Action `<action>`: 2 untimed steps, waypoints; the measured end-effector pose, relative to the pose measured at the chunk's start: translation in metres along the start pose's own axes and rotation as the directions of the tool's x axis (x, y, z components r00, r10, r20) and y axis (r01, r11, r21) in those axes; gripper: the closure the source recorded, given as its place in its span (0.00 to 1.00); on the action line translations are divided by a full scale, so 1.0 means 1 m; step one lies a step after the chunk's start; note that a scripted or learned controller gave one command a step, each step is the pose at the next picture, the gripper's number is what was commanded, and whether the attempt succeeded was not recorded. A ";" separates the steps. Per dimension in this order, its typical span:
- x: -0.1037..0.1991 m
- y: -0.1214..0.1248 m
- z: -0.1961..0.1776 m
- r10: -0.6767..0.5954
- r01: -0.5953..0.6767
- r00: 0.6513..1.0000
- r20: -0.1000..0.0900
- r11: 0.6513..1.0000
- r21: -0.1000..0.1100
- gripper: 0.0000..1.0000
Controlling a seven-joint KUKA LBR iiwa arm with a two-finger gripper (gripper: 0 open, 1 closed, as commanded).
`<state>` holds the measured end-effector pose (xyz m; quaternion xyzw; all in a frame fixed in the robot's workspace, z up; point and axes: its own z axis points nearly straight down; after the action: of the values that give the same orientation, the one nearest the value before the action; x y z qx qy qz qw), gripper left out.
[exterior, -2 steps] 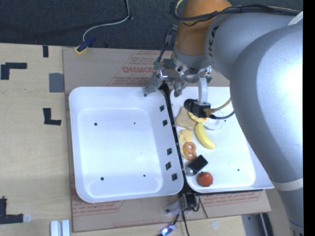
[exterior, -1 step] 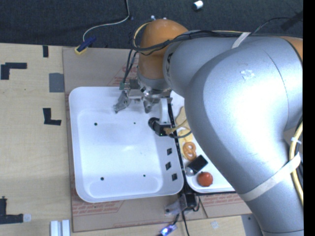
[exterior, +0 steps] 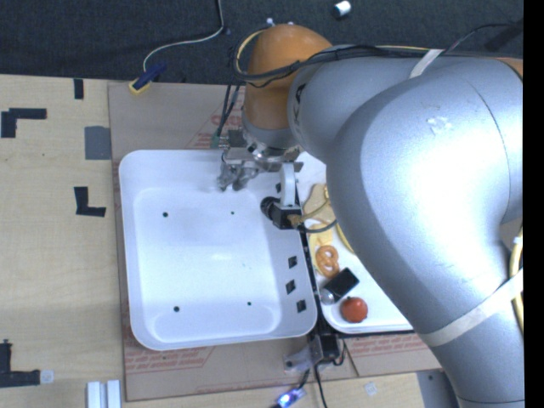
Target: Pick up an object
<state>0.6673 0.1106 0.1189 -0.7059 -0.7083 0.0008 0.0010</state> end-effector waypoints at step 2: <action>-0.001 -0.036 -0.032 0.002 -0.002 1.000 0.001 1.000 0.001 1.00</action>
<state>0.6311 0.1090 0.1510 -0.7066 -0.7077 0.0016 0.0012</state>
